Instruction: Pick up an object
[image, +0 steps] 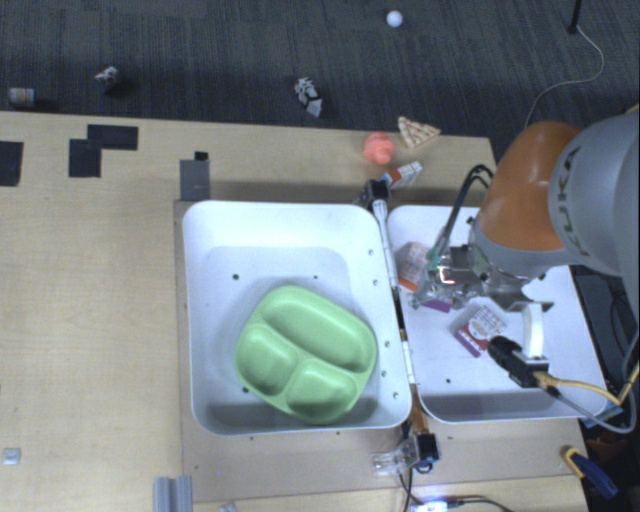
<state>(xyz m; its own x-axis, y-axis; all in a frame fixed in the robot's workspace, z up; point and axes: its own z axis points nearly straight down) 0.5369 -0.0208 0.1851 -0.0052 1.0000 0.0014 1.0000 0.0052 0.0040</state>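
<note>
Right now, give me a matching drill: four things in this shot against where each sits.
Things:
1. green divided plate
2. pink ball
3. hand
4. white ball

Places:
A. on the dark floor beyond the bench
B. in the left bin
C. on the bench top just behind the bins
D. over the right bin

Pairs: 1-B, 2-C, 3-D, 4-A

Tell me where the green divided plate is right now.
The green divided plate lies in the left bin in the camera view, toward its near right part, close to the divider with the right bin.
</note>
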